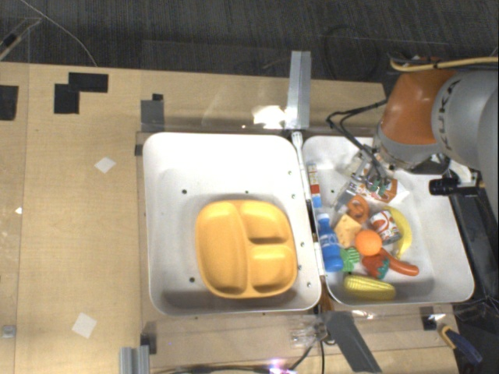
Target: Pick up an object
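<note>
My gripper (355,190) reaches down into the right bin (444,283) from the upper right, its tip just above a pile of toy food. Right below the tip lies a small brown item (358,207). Around it sit a cheese wedge (346,231), an orange ball (369,242), a small can (382,223), a banana (402,229), a red pepper (396,267), a corn cob (369,286) and a blue bottle (329,245). I see nothing lifted off the pile.
The left bin (168,178) holds a yellow divided tray (245,248). A thin red and white tube (313,181) lies along the right bin's left wall. The grey arm with its orange band (413,111) hangs over the right bin's back right corner.
</note>
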### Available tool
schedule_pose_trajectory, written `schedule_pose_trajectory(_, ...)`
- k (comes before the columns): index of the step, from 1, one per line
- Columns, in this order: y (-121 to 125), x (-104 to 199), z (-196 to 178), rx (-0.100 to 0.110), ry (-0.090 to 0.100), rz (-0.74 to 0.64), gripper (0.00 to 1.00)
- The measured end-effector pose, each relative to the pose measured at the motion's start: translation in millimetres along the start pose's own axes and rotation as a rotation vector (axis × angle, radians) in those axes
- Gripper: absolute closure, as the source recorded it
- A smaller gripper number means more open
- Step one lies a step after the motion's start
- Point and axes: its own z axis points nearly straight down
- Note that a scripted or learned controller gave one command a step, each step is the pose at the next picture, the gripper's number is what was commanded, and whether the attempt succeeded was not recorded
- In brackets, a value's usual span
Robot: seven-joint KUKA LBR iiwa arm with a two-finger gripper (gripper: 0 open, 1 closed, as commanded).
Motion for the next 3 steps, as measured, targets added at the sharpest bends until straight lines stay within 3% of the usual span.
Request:
schedule_pose_trajectory(1,9.8,-14.3,10.3,0.0,0.001,-0.045,0.0)
schedule_pose_trajectory(2,-40.5,-31.1,10.3,0.001,0.0,-0.107,0.0)
schedule_pose_trajectory(3,-31.1,-42.0,11.3,0.002,0.005,0.192,0.0)
